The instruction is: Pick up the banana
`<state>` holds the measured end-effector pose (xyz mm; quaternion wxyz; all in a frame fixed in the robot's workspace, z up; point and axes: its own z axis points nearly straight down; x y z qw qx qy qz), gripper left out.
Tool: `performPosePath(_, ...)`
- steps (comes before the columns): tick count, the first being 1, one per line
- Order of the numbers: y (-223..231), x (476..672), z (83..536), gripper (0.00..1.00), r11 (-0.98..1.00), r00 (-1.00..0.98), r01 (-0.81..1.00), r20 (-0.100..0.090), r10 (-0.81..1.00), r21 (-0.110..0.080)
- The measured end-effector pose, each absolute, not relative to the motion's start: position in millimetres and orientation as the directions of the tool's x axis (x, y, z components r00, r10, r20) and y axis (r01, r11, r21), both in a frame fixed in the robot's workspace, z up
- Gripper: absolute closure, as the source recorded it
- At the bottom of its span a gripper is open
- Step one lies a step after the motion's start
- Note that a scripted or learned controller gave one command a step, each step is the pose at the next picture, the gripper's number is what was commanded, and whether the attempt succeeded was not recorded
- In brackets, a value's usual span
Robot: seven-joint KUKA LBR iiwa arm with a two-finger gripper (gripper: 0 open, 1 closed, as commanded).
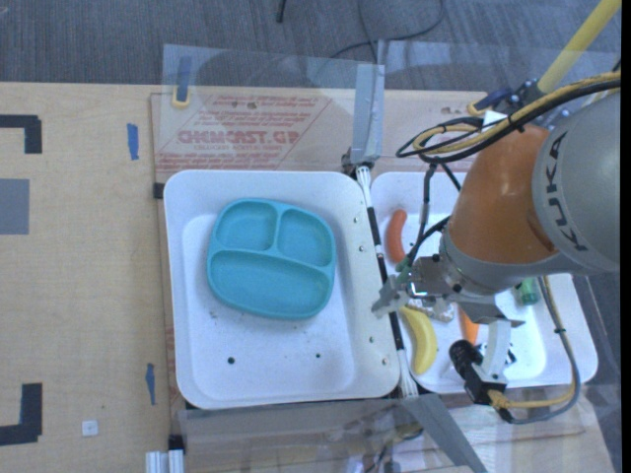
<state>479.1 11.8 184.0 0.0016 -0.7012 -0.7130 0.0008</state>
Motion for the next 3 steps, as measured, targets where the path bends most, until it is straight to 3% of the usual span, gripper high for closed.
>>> performPosePath(1,-45,478.9,184,0.00,0.107,-0.107,0.994,0.001,0.994,-0.003)
performPosePath(2,-20,509.9,218,0.00,0.221,-0.221,0.975,-0.001,0.975,0.002)
performPosePath(3,-20,479.2,184,0.00,0.382,-0.382,0.924,0.001,0.924,-0.001)
